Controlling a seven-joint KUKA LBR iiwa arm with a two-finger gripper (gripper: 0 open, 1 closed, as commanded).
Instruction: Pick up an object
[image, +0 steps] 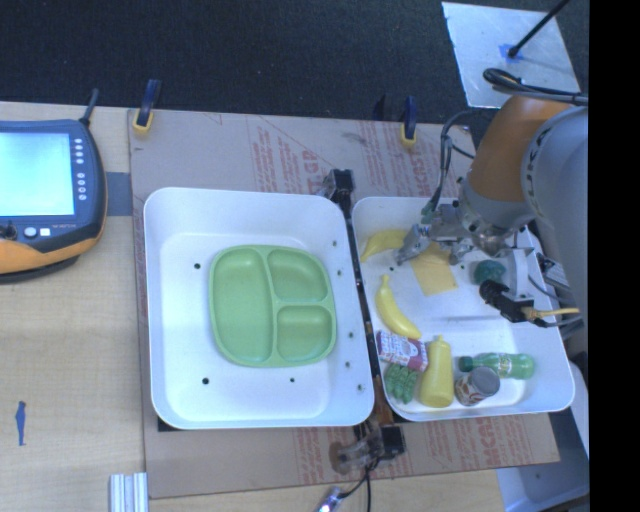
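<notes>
The desk (80, 330) carries two white bins. The left bin (170, 300), mid-frame, holds a green divided plate (272, 303). The right bin (555, 385) holds my targets — a banana (396, 311), a yellow bottle (437, 372), a green bottle (500, 364). My claw (432, 236) hangs at that bin's upper part, over a pale yellow block (434, 273) — whether it's apart or together, I cannot tell.

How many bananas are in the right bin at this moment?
2. One banana lies near the right bin's left wall, mid-bin; the other banana sits in the upper left corner, beside the gripper. The arm may hide more.
</notes>
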